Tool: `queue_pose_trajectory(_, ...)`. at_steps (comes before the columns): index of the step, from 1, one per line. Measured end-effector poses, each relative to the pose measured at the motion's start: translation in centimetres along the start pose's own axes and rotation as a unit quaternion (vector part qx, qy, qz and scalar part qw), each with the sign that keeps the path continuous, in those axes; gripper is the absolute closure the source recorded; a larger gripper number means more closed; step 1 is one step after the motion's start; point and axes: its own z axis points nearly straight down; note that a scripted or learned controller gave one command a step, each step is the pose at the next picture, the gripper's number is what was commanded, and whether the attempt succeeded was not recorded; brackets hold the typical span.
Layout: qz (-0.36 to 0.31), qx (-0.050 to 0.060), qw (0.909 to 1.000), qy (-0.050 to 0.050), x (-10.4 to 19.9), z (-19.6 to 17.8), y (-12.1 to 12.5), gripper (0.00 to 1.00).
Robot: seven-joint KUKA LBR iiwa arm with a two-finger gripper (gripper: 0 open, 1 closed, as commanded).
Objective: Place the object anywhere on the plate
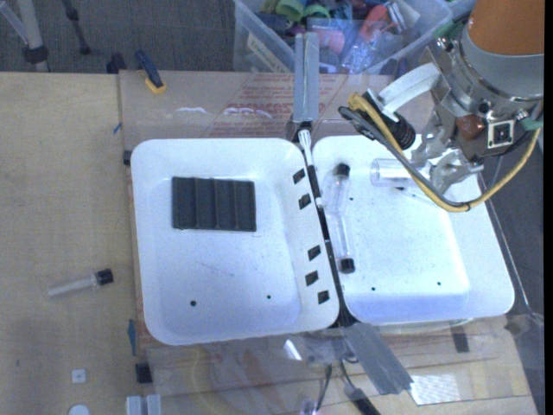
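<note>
Bench w/ two white bins. Left bin (155, 232) holds a dark ribbed plate (214, 204); nothing on it yet, so task not done. Right bin (432, 275) has a clear tube (337, 219) w/ black ends lying by the divider, probably the object, well apart from plate. Arm (505, 24) over right bin's far corner; gripper (441, 164) low there, jaws: can't tell. A small clear cylinder (386, 173) is just beside it. Left: grasp, carry, drop.

camera view: fixed overhead | slanted down | both bins (389, 314) framed, mid-range
</note>
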Motion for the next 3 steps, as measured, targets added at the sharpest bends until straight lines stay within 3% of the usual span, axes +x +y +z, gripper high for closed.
queue_pose_trajectory(1,-0.116,0.001,0.9932,-0.002,8.6,0.0,3.5,1.00)
queue_pose_trajectory(2,0.000,0.000,1.0000,-0.001,7.0,7.1,-4.1,1.00)
queue_pose_trajectory(3,-0.039,0.000,0.9992,-0.002,0.4,16.6,-12.3,1.00)
